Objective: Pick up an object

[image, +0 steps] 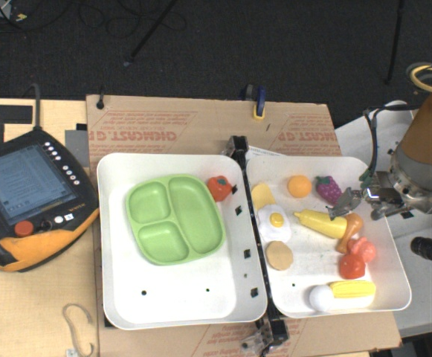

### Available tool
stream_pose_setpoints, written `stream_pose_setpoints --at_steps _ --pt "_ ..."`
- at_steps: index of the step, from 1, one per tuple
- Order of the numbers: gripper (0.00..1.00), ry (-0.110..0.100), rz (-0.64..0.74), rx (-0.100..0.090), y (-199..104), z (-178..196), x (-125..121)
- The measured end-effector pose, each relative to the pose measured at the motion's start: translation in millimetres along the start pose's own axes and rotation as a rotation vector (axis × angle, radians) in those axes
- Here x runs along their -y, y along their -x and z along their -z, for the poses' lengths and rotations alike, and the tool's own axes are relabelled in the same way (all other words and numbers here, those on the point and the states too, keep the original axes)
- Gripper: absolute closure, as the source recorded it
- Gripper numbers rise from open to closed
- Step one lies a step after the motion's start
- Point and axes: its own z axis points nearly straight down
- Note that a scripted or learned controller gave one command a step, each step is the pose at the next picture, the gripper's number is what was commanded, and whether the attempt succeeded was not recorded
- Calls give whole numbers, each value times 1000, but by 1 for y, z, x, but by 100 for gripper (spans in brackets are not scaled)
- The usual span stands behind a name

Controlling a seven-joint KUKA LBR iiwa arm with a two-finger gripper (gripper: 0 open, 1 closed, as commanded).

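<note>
My gripper hangs over the right side of the right bin, its two fingers spread open with nothing between them. Just below it lies an orange carrot-like piece, and to the left a yellow banana-like toy. Purple grapes and an orange ball sit toward the back. A fried egg, a brown cookie, a pink piece, a red piece, a white egg and a yellow corn cob fill the front part.
The left bin holds a green divided plate and a red tomato toy at its back right corner. A teach pendant lies left of the bins. A blue clamp stands at the cardboard's back edge.
</note>
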Motion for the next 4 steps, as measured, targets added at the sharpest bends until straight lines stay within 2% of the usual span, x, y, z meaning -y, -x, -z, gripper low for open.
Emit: stream_pose_setpoints --at_steps 1,2,3,4 --pt "0 13 2 2 0 8 -2" --pt "0 10 4 2 -1 -46 -13" --pt "0 10 0 1 -11 -96 -10" --pt "0 11 4 2 -14 -126 -11"
